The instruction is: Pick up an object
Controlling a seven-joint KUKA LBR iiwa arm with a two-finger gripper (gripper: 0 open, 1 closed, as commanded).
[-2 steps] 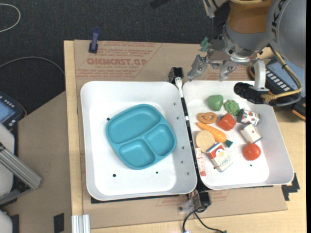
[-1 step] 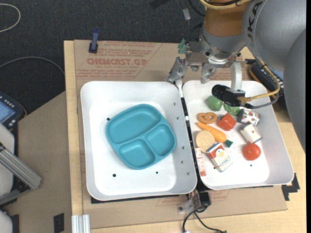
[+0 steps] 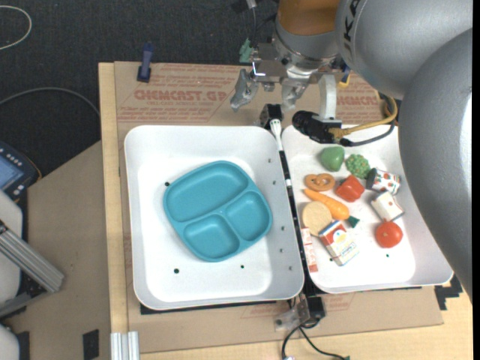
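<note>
My gripper (image 3: pixel 266 94) hangs above the cardboard behind the two bins, near the back corner where they meet. Its fingers (image 3: pixel 242 92) stand apart and it is open with nothing between them. The right bin (image 3: pixel 420 265) holds several toy foods: a green pepper (image 3: pixel 331 157), broccoli (image 3: pixel 358 165), a red piece (image 3: pixel 349 189), a carrot (image 3: pixel 327 201), a round cracker (image 3: pixel 316 216), a small carton (image 3: pixel 338 243), a tomato (image 3: pixel 388 234) and a white box (image 3: pixel 387 205). All of them lie in front of the gripper and to its right.
A teal divided plate (image 3: pixel 217 210) lies in the left bin (image 3: pixel 146 201). A black cable fitting (image 3: pixel 315 126) overhangs the right bin's back edge. The grey arm (image 3: pixel 427 66) covers the upper right. A blue clip (image 3: pixel 145 64) sits at the cardboard's back left.
</note>
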